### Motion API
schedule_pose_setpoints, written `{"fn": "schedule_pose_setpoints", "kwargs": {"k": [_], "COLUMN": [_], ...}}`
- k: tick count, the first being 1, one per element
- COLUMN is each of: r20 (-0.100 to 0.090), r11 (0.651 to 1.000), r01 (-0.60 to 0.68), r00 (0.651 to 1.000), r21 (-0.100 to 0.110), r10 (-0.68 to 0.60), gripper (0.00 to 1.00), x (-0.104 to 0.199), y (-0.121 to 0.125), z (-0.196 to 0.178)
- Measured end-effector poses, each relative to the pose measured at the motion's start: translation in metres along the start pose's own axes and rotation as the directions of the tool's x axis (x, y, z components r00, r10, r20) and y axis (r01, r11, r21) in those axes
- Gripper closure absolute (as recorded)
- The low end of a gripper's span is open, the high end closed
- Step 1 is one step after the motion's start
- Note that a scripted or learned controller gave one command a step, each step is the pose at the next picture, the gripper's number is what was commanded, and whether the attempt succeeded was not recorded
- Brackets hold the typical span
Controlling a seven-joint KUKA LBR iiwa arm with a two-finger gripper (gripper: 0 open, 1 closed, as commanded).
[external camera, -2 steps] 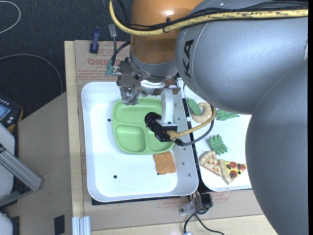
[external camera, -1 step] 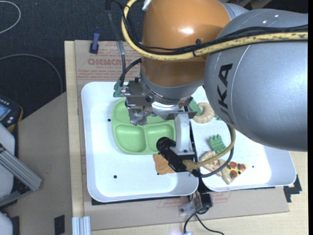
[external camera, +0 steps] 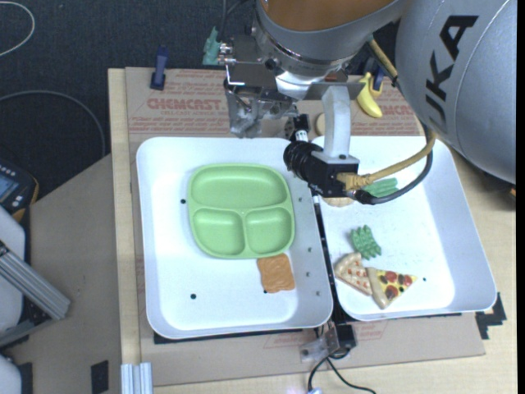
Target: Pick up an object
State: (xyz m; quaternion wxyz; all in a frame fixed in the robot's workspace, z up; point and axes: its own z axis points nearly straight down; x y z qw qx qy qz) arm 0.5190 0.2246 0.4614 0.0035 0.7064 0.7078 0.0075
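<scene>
We read "CHEMCAST" in red on the brown board point(external camera: 184, 103), and part of "KUKA" on the grey arm point(external camera: 467, 64). The board bears the left bin point(external camera: 152, 220) and right bin point(external camera: 459, 212), with dark floor beyond. The pincer point(external camera: 246, 117) hangs over the left bin's far rim; we cannot tell whether it is released or clenched. A green divided plate point(external camera: 240, 210) and toast piece point(external camera: 277, 273) lie in the left bin. Pizza slices point(external camera: 373, 279) and a green toy point(external camera: 365, 241) lie in the right.
</scene>
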Motion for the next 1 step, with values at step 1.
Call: {"fn": "schedule_pose_setpoints", "kwargs": {"k": [1], "r20": [0.008], "r11": [1.000], "r01": [-0.002], "r00": [1.000], "r21": [0.022], "r10": [0.002], "gripper": [1.00], "x": [-0.0003], "y": [-0.0081], "z": [0.0548]}}
